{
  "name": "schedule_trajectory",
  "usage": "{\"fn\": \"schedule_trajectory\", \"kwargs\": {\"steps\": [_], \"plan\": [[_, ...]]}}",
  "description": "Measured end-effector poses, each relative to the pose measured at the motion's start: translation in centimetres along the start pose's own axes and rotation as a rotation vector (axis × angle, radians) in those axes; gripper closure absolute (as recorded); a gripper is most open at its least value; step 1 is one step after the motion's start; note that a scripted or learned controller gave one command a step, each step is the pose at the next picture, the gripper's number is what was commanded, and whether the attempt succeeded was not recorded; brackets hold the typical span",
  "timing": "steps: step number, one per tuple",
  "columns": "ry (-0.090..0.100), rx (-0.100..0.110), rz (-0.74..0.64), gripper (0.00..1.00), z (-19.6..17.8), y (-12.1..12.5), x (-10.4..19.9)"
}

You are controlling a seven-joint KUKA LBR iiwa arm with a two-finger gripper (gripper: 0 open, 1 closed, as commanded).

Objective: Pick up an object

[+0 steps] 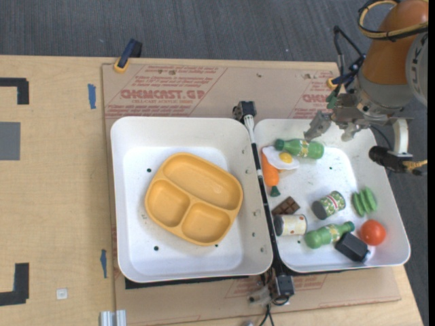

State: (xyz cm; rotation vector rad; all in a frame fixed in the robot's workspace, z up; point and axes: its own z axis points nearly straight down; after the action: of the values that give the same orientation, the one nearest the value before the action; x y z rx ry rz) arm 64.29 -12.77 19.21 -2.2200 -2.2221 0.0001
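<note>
Cardboard-topped bench, two white bins. Left bin point(129, 182): yellow three-compartment plastic tray point(194, 199). Right bin point(397, 250), upper part: green toy bottle with yellow cap point(300, 148), lying flat. Gripper point(334, 123): upper right, fingers spread wide, empty, just above bottle. Advice: descend centred, straddling the bottle's width.

**What I can't make out from here**

The arm point(394, 39) runs off the right edge, so I only see its orange band and wrist. The gripper point(334, 122) is blurred; I can't tell its finger state. The carrot point(271, 174) is partly hidden under the fried egg point(280, 158). The can point(329, 204) label is too small to read.
</note>
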Motion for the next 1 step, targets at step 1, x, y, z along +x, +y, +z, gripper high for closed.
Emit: {"fn": "schedule_trajectory", "kwargs": {"steps": [1], "plan": [[0.000, 0.003, 0.040, 0.00, 9.68, -8.81, -3.83]]}}
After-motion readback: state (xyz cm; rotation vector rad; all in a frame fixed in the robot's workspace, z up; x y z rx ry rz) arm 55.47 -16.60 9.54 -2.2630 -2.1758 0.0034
